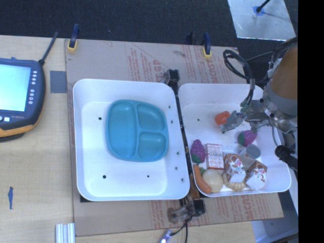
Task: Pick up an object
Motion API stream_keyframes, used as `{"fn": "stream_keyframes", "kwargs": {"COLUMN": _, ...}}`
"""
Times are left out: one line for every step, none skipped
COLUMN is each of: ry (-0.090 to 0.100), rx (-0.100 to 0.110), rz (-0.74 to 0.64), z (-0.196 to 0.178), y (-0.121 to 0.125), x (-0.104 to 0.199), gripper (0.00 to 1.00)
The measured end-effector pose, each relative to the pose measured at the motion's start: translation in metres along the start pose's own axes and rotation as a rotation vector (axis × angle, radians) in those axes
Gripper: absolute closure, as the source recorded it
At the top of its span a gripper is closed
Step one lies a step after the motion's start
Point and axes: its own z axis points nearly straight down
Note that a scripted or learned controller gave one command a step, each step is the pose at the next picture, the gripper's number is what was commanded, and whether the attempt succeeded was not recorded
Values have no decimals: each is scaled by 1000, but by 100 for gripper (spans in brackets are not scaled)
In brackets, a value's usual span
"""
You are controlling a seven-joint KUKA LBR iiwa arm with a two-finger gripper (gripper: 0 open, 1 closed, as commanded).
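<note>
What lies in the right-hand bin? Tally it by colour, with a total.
Orange: 2, a round orange toy and an orange carrot-shaped piece
Purple: 2, a purple grape bunch and a purple lump
Red-and-white: 3 small printed cartons
Grey: 1 short grey cylinder
Beige: 1 rounded beige lump
Total: 9 told apart
</note>
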Motion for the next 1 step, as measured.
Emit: {"fn": "stream_keyframes", "kwargs": {"ry": -1, "rx": 2, "rz": -1, "z": 105, "y": 72, "x": -11, "gripper": 0}}
